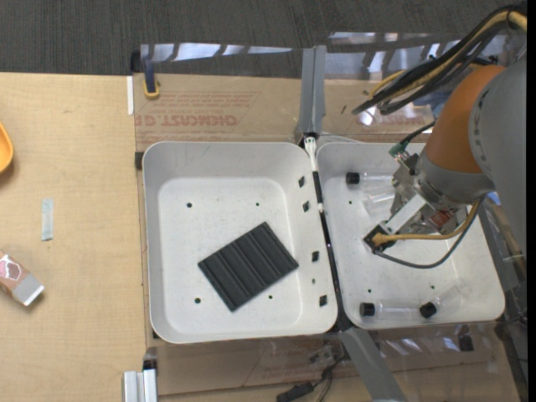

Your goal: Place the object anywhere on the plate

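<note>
We see the dark ribbed plate lying flat on the floor of the left bin. It is turned at a slant to the walls and sits toward the near side.

The arm reaches over the right bin, and its pincer hangs low above that bin's middle. The wrist hides it, so we cannot tell whether it is spread, pressed together or pinching anything.

The loose things all lie in the right bin, across the dividing wall and well apart from the plate. A clear tube with a black cap at each end lies along the near wall. A second clear piece with one black cap lies near the far left corner, just beside the pincer's side of the bin. It is too faint for us to name more exactly.

Both bins rest on a printed cardboard sheet on the desk. On the desk's left part lie a small grey strip and a red-and-white packet.
</note>
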Tool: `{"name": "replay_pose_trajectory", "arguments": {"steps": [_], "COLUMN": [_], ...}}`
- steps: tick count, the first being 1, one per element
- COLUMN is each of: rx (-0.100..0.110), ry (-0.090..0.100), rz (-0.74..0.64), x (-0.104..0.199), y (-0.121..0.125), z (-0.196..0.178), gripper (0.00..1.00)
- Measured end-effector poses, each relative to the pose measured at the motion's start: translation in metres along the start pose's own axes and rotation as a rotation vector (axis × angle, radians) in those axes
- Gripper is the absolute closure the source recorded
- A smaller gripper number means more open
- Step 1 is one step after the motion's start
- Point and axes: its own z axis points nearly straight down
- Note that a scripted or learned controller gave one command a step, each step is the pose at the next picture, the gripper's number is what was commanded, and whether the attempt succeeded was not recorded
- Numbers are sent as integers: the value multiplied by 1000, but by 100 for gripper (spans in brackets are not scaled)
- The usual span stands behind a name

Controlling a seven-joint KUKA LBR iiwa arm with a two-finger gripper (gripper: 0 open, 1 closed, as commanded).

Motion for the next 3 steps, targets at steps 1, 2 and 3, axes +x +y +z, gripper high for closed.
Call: {"name": "replay_pose_trajectory", "arguments": {"steps": [1,2,3], "rx": [-2,-3,-3], "ry": [3,3,3], "rz": [86,-13,-13], "x": [86,120,120], "y": [-44,-130,-130], "z": [-39,-51,-51], "gripper": [100,100,0]}}
